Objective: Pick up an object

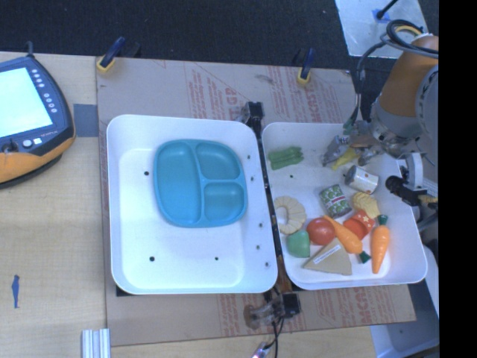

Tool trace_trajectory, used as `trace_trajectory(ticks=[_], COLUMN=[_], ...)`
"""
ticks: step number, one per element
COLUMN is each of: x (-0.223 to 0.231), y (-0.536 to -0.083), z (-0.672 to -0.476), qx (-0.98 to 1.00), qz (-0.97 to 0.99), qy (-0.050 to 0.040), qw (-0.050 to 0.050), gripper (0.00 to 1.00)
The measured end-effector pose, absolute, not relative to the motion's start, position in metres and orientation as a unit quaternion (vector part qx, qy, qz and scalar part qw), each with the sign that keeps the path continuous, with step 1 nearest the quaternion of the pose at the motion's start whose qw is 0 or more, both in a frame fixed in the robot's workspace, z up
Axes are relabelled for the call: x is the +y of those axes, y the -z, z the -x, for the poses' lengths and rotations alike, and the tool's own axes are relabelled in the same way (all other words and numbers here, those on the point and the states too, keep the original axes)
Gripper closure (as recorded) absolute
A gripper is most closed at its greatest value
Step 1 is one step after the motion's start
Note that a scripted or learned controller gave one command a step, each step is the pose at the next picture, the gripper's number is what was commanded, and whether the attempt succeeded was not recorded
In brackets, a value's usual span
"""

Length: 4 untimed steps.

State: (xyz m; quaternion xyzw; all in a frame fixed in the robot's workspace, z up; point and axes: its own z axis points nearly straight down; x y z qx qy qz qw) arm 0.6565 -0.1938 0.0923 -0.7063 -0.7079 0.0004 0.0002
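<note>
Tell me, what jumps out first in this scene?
The big blue divided plate lying alone in the left bin catches the eye first. Next comes the colourful heap of toy food in the right bin, with an orange carrot and a red tomato. The arm's tool hangs over that bin's far end.

A divided plate [200, 182] lies in the left bin [119, 222]; toy foods crowd the right bin [417, 263], carrot [380, 248] nearest its right wall, beneath my arm

Arm: I see my grey arm with the orange band [411, 77] reaching in from the right.
Gripper: my two-finger gripper [349, 149] points down and left; its tips look blurry.
</note>
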Motion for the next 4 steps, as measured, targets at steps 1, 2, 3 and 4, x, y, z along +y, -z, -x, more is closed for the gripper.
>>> trace_trajectory(ticks=[1,2,3,4], x=[-0.212,-0.212,-0.211,-0.165], y=[-0.092,-0.092,-0.103,-0.211], z=[-0.646,-0.657,-0.657,-0.584], qx=[-0.708,-0.708,-0.71,-0.709], qz=[0.706,0.706,0.704,0.706], qy=[-0.0011,-0.0002,-0.0008,0.0002], qw=[0.002,0.0,0.001,0.0], gripper=[0.0,0.0,1.0,1.0])
